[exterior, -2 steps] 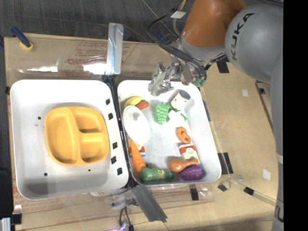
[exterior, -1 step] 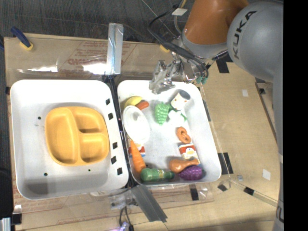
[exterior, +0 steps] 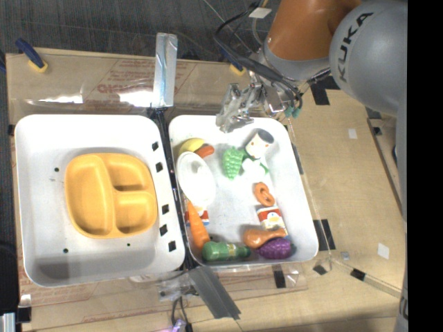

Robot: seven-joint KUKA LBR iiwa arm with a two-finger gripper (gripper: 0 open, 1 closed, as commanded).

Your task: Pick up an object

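My gripper (exterior: 234,114) hangs over the far edge of the right bin (exterior: 299,192), its metal fingers apart with nothing between them. Just below it lie a green bunch of grapes (exterior: 233,162) and a white carton (exterior: 259,144). A yellow banana (exterior: 191,145) and a white bowl (exterior: 196,179) rest at the bin's left side. Nearer the front are an orange carrot (exterior: 197,230), a green vegetable (exterior: 223,251), purple grapes (exterior: 275,247), a brown drumstick (exterior: 257,238), a small can (exterior: 271,219) and a pink piece (exterior: 263,193).
The left bin (exterior: 34,151) holds a yellow divided tray (exterior: 111,194). A silver tape strip (exterior: 165,71) stands up behind the wall between the bins. Cables and the arm's orange band (exterior: 304,19) hang above the right bin's far corner.
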